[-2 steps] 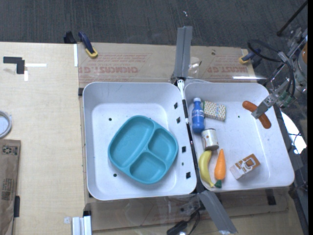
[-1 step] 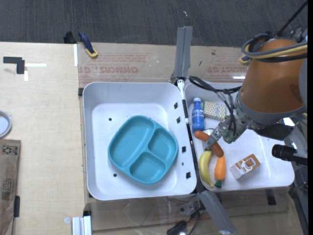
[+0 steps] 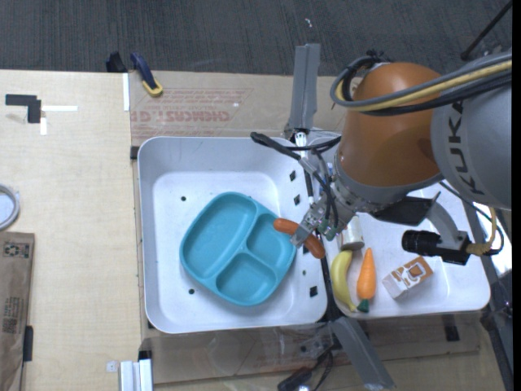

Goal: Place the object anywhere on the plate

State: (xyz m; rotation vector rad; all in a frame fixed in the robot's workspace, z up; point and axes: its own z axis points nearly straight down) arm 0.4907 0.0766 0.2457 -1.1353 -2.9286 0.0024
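Your arm (image 3: pixel 423 137), nearest the lens, reaches over the divide between the two bins. Look at the gripper (image 3: pixel 309 233): it pinches an orange sausage (image 3: pixel 295 233) just above the right rim of the blue plate (image 3: pixel 236 249) in the left bin (image 3: pixel 163 218). Beside it, the right bin (image 3: pixel 456 296) holds a banana (image 3: pixel 340 279), carrot (image 3: pixel 366 274) and small carton (image 3: pixel 407 277).

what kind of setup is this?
Likely a robot pick-and-place test bench: a KUKA arm over two white bins, with a blue divided plate and toy food like a banana.
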